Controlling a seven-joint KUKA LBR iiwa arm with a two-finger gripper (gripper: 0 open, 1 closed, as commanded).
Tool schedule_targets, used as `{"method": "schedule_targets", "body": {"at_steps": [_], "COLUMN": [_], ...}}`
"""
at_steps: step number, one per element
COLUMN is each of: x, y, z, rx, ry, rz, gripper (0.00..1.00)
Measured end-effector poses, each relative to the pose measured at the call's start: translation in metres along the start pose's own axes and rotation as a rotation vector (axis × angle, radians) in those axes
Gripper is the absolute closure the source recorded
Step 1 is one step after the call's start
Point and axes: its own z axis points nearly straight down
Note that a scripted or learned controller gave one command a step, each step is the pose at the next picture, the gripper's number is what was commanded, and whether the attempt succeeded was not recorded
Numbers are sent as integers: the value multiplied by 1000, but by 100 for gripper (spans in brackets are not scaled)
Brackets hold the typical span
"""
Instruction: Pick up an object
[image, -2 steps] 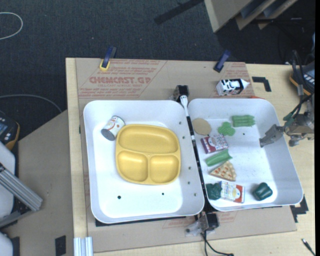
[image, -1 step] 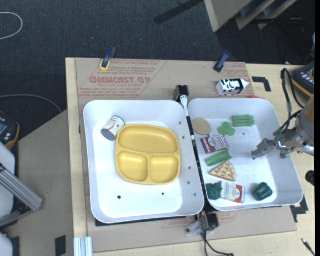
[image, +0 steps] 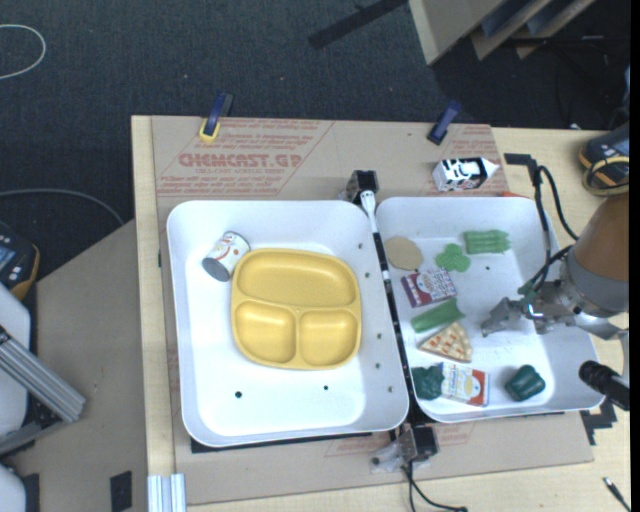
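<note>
Two white bins: the left bin (image: 190, 330) holds one yellow divided plate (image: 296, 307) and one small can (image: 225, 254) at its upper-left corner. The right bin (image: 560, 385) holds about eight toy foods, including one pizza slice (image: 446, 343). The gripper (image: 497, 320) hovers just right of the pizza slice; finger state cannot be determined.

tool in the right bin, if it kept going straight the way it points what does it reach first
The tool points toward the view's left. First in that line is probably the pizza slice, with the green pickle just above it; its height over them is unclear.
</note>
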Motion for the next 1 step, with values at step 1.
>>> {"method": "schedule_targets", "body": {"at_steps": [1], "x": [1], "y": [0], "z": [28], "rx": [-3], "ry": [-1], "rz": [0], "gripper": [0]}}
